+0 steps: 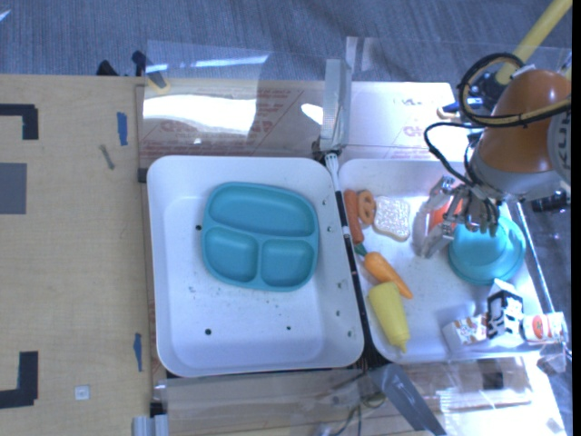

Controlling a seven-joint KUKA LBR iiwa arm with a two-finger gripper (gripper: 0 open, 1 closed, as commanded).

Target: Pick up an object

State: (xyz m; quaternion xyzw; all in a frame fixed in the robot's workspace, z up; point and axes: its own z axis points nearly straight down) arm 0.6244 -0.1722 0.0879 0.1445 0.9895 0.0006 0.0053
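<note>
1. Two shallow white bins sat side by side in the middle of the frame: the left bin [172,334] and the right bin [427,330], meeting along a dark seam just right of center.
2. The left bin held a teal divided plate [260,235] with three compartments, lying flat in the bin's upper middle; dark specks dotted the bare floor below it.
3. The arm [522,121], grey with an orange band, came in from the upper right of the frame, with black cables looping beside it.
4. The gripper [451,221] hung over the upper middle of the right bin, just left of a teal bowl [486,251]. Whether it was parted or closed could not be told, and nothing could be made out in its grasp.
5. Along the right bin's left side lay an orange toy [362,209] at the top, a carrot [386,272] below it, and a yellow corn cob [389,313] lower still, the carrot's tip touching the cob's upper end.
6. A speckled white slice of bread [393,217] lay between the orange toy and the gripper.
7. In the bin's lower right corner sat a small carton [467,329], a black-and-white toy [502,311] and a white bottle [538,326] on its side.
</note>
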